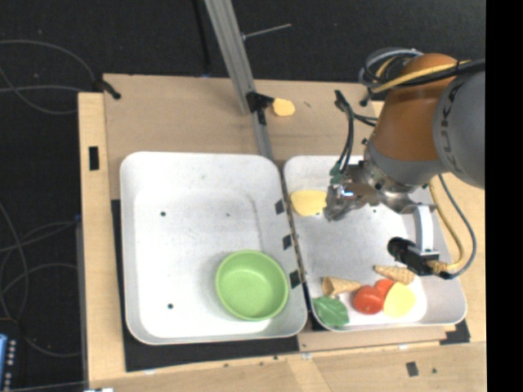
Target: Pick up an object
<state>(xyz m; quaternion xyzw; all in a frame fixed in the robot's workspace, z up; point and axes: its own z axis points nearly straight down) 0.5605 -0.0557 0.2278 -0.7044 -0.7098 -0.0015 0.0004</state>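
Note:
My gripper (333, 209) hangs over the back left part of the right bin (359, 243), right beside a pale yellow object (306, 202) that lies against the bin's left wall. Its fingertips touch or nearly touch that object's right edge. At the bin's front lie a tan cone (338, 285), a second cone (395, 273), a red object (369, 299), a yellow round object (400, 301) and a green leaf-shaped object (331, 310). In the left bin (180, 211) a green bowl (251, 284) sits at the front right.
A small yellow piece (283, 107) lies on the bench behind the bins, next to a slanted metal pole (233, 47). The arm's orange and grey wrist covers the right bin's back right corner.

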